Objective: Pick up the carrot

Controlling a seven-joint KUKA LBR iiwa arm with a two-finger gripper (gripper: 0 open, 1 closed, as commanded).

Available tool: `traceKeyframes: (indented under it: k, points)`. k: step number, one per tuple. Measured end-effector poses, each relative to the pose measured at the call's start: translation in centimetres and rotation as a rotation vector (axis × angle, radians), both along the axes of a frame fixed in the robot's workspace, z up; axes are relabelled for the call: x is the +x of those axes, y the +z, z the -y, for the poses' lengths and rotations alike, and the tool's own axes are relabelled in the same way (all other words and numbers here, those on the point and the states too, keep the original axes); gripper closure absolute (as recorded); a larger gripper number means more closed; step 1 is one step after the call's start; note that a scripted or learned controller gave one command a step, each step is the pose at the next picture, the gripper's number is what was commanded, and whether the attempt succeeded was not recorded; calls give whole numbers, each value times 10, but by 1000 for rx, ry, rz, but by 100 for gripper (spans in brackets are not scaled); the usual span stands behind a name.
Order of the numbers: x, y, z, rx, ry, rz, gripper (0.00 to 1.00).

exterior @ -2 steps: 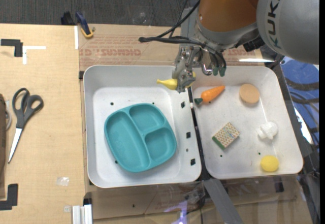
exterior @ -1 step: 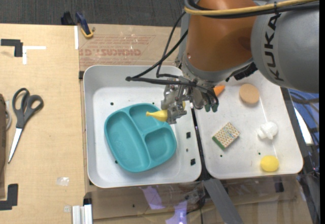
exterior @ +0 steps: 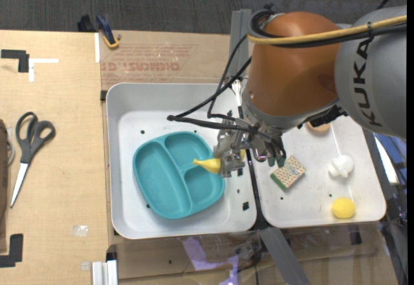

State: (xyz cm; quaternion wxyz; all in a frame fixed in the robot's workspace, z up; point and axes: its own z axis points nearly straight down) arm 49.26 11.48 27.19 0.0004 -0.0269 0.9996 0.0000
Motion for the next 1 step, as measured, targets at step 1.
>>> traceKeyframes:
  k: [1]
  points:
    - [-12,-27,-5,0,130,0,100]
